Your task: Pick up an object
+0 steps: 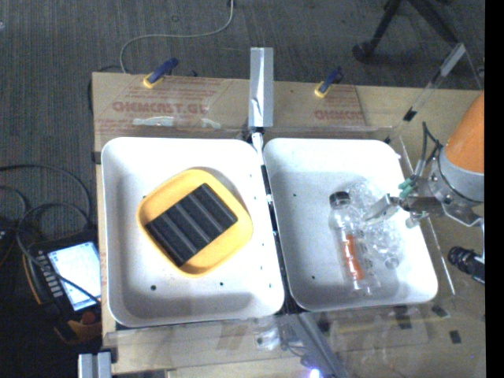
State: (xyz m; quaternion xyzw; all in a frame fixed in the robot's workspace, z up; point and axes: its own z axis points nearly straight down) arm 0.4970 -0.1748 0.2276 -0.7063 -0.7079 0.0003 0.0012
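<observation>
A crumpled clear plastic bottle (362, 239) with an orange label and a grey cap lies in the right bin (315, 172), toward its right side. A yellow pad with a black ribbed top (194, 220) lies in the middle of the left bin (126, 164). My gripper (396, 203) reaches in over the right bin's right rim, low and close to the bottle's upper right part. The view does not tell whether it touches the bottle. The orange band of the arm (470, 140) sits at the right edge.
A metal divider post (261, 85) stands at the back between the bins. Two clamps (160, 72) hold the cardboard backing behind them. Cables and a tablet (67, 268) lie on the floor to the left.
</observation>
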